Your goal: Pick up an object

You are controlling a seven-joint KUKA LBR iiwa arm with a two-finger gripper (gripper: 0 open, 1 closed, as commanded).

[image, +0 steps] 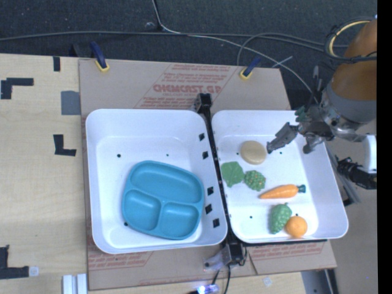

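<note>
Beige round piece lies just left of open pincer.

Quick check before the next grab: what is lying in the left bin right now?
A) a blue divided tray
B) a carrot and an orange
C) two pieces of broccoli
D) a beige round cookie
A: the blue divided tray lies alone in the left bin, while the carrot, orange and the other food pieces sit in the right bin.
</note>
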